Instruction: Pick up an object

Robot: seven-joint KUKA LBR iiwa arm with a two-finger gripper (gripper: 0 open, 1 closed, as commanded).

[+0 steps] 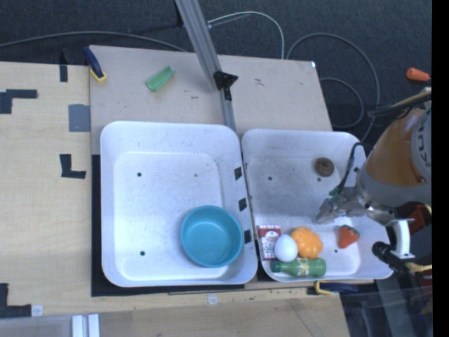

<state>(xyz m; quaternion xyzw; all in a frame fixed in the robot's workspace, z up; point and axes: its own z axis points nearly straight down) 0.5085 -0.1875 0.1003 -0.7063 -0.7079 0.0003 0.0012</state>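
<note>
Pincer [335, 213] hovers in the right bin [295, 146], finger state unclear. Nearest: toy strawberry [347, 236], likely light, rigid, slippery; grip across its widest part.

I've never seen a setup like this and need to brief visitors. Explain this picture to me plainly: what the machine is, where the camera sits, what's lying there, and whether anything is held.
One camera looks down at a slant on a bench. The grey and orange machine on the right is a robot arm; its gripper, a two-finger claw, hangs over the right bin. Near that bin's front edge lie a white egg, an orange fruit, a green bottle, a small red carton and a red strawberry-like toy; a brown disc sits farther back. The left bin holds a blue bowl. I see nothing between the fingers, though the view is too blurry to tell whether they are open.
</note>
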